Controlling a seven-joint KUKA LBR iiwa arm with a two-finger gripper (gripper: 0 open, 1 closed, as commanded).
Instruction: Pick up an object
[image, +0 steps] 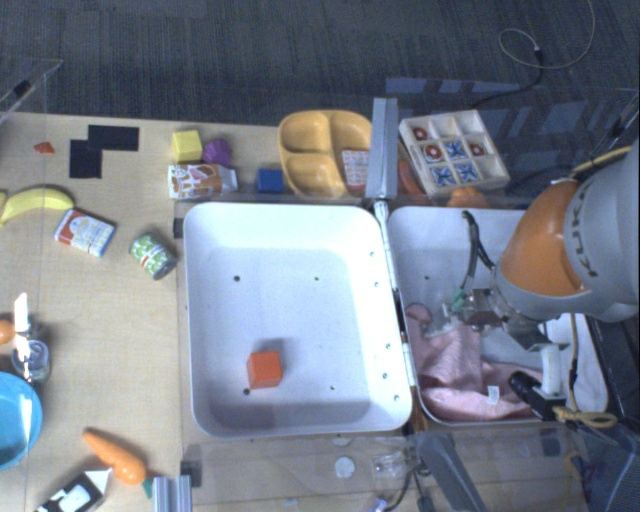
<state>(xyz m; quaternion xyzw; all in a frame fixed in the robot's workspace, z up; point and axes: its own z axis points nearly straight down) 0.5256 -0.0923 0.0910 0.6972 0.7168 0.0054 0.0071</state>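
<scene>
**Arm lowered into right-hand bin, over pink cloth**

Seen from above at a slant: two shallow white bins side by side on the bench. Grey arm with orange band (545, 250) reached in from the right, over the right-hand white bin (430, 235). Two-finger gripper (470, 305) set low near that bin's left wall, just above or touching a crumpled pink cloth (460, 375) heaped along the bin's near edge; contact not resolvable. Spread or closure of the pincer impossible to tell, the wrist and cabling masking it.

Left-hand white bin (290, 225) occupied by a small orange cube (265, 369), near its near-left corner, well apart from the gripper.

Beyond the bins' far edge: yellow divided dish (315, 150) and tic-tac-toe board (452, 150). On the bench's left side: yellow banana (35, 203), orange carrot (115, 457).
</scene>
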